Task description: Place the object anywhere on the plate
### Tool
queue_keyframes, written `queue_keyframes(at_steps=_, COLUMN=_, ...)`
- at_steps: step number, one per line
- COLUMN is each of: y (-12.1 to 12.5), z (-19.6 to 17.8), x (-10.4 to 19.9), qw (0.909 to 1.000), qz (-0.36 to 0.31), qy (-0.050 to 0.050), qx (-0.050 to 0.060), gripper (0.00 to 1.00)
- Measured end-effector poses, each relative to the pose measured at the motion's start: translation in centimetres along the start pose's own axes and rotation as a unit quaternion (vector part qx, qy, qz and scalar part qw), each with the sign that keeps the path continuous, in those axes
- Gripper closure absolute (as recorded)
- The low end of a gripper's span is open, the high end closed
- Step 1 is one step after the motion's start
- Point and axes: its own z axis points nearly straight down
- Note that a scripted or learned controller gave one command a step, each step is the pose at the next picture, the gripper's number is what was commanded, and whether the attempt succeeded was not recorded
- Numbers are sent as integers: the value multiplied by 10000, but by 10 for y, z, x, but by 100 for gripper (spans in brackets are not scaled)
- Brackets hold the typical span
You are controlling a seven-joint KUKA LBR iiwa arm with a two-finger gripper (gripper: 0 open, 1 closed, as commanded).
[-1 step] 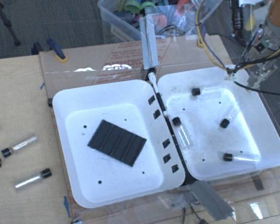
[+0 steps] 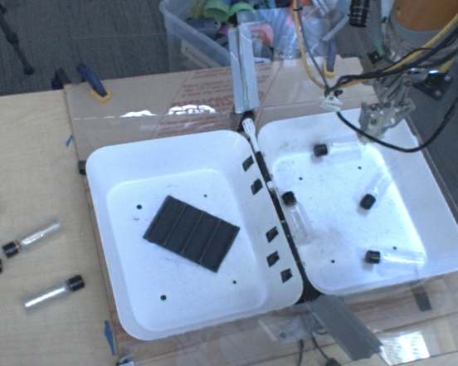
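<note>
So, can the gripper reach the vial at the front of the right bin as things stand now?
Probably yes. The gripper hangs above the back edge of the right bin, and the vial lies in the open near the front wall, with nothing over it. Its closeness to that wall might hinder a grasp.

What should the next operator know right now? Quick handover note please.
Gripper: raised over the far edge of the right bin; nothing seen between its fingers, and whether they are open or shut is unclear.
Plate: dark ridged slab lying flat in the left bin, nothing on it.
Objects: four clear black-capped vials in the right bin, e.g. one near the far wall. More vials lie on the bench to the left.
Done: nothing placed.
Left: pick a vial, set it on the plate.
</note>
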Motion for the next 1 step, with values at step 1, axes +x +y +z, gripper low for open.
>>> queue_keyframes(at_steps=1, y=2, z=9, x=-70, qw=9991, qz=431, qy=0, qx=-13, gripper=100)
